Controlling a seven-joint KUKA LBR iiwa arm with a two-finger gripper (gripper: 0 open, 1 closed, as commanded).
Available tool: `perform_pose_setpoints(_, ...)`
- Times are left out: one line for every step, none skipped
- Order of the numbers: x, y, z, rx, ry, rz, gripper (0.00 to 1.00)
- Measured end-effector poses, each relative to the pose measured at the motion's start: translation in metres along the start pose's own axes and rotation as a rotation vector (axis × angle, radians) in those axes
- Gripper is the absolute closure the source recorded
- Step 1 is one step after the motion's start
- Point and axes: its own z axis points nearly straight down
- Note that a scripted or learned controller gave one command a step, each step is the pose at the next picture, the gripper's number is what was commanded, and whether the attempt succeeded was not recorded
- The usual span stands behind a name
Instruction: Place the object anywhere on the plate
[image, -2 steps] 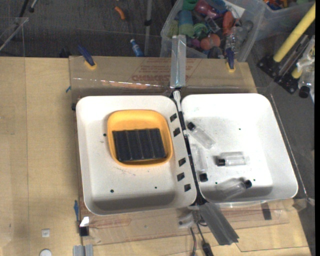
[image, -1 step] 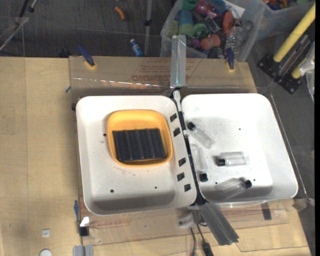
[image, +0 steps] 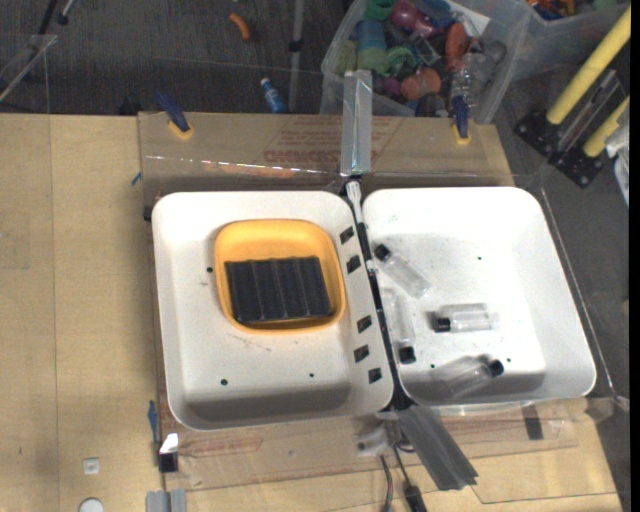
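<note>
Scene: two shallow white bins sit side by side on a wooden bench, seen from above at a slant.
Left bin (image: 190, 380): holds the plate (image: 232, 243), a rounded orange-yellow square, with a dark ribbed block (image: 277, 289) lying on it and covering most of its middle.
Right bin (image: 520, 230): holds small clear vials with dark caps, hard to see against the white.
Vial by the divider (image: 398, 268): lies tilted, near the top of the group.
Middle vial (image: 462, 320): lies level, apart from the others; I judge it the easiest to take.
Low vial (image: 470, 370): lies near the bin's front wall.
My gripper: I cannot tell whether its fingers are apart or together.
Step in hand: nothing is picked yet, as I judge it.
Doing it well: I should close across the middle vial's short width, since it may roll, lift clear of the divider, then set it on a bare strip of plate rim.
</note>
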Motion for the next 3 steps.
perform_pose_setpoints(0.000,0.000,0.000,-0.001,-0.001,-0.393,1.00)
perform_pose_setpoints(-0.005,0.002,0.019,-0.008,-0.003,-0.518,1.00)
perform_pose_setpoints(-0.014,0.001,0.001,-0.003,-0.001,-0.785,1.00)
